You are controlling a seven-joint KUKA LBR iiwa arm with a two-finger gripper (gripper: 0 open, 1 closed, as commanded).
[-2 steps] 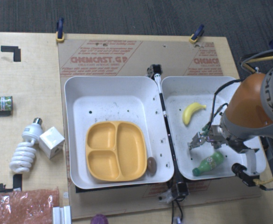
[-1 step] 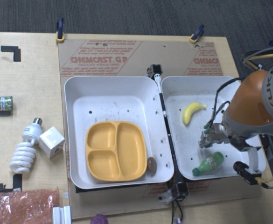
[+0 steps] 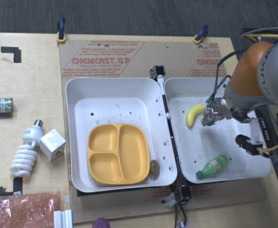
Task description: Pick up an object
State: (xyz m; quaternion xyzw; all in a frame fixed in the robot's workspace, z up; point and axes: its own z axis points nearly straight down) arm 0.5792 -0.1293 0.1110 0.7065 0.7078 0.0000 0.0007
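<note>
Pincer (image 3: 209, 118) low in the right bin (image 3: 253, 171), just beside a yellow banana (image 3: 194, 114) — finger state impossible to tell, green bottle (image 3: 212, 167) lying nearer the front.

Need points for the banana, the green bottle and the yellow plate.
banana (image 3: 194, 114): camera view, middle of the curved body.
green bottle (image 3: 213, 166): camera view, middle of the body.
yellow plate (image 3: 119, 153): camera view, central divider ridge.

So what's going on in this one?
The arm reaches in from the right, its end effector low over the right bin beside the banana. Whether it has hold of the banana is not clear from this view. A green bottle lies nearer the front of that bin. The left bin holds a yellow tray.
</note>
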